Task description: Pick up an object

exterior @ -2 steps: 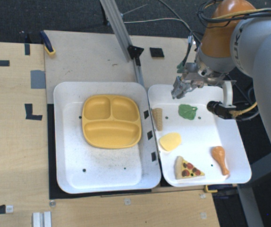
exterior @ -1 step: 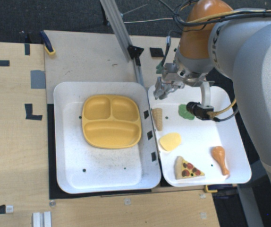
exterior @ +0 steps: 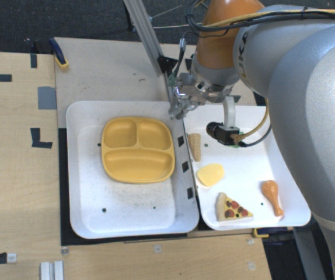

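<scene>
Above the back edge where the two bins meet: end effector (exterior: 178,107), fingers hard to make out, so cannot tell how wide, nothing visibly held. Left bin (exterior: 86,214): yellow divided plate (exterior: 137,149), lying flat. Right bin (exterior: 296,212): ice-cream cone (exterior: 195,146) near the dividing wall, yellow chip (exterior: 210,174) just below it, pizza slice (exterior: 232,208) at the front, drumstick (exterior: 272,197) toward the right. All resting on the desk (exterior: 16,174), apart from the arm.
</scene>
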Robot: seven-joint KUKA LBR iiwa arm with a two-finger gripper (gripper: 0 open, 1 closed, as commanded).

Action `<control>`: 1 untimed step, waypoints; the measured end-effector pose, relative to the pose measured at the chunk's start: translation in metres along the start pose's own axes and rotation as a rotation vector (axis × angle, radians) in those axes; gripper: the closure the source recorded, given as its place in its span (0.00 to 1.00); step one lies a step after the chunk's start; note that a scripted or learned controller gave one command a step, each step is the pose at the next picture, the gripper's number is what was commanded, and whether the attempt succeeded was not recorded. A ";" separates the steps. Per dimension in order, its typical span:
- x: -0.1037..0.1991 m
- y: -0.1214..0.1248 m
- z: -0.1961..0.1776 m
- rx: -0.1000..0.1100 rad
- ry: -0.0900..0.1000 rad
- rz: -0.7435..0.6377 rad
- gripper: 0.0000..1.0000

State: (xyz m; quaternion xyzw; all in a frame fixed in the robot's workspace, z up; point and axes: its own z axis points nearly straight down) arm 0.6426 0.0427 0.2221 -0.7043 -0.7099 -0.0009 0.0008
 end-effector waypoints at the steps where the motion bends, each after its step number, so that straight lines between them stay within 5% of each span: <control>1: 0.051 -0.003 0.009 0.002 -0.001 0.001 1.00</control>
